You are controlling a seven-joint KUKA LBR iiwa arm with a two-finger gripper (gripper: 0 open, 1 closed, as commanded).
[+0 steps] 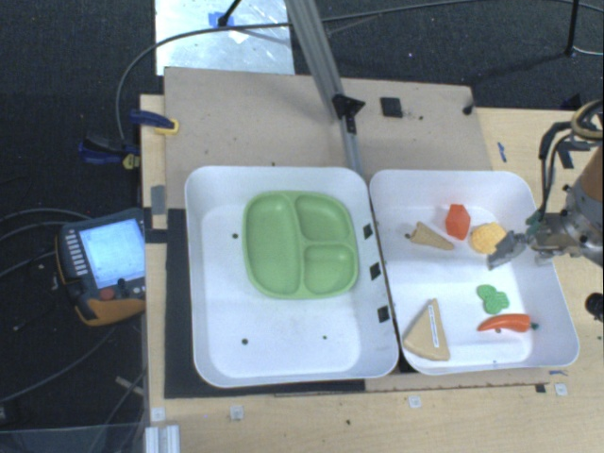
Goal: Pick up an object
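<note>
Dark carpet surrounded a wooden bench (311, 111) that bore two white bins side by side. A green divided plate (300, 245) lay in the left bin (217, 347), toward its far side. The right bin (547, 347) held the toy foods: an orange-red block (458, 221) near the far wall, a tan wedge (430, 238) just to its left, and a yellow round piece (487, 237) just to its right. Nearer the front lay a green piece (492, 298), a red carrot (505, 324) just beside it, and a sandwich triangle (427, 332) at the front left corner. The gripper (503, 251) reached in from the right over the bin's right half, its tip just beside the yellow piece and above the green one. How far its fingers stood apart could not be told, and nothing was seen between them. A teach pendant (106, 262) with a lit screen lay on the floor to the left of the bench.
</note>
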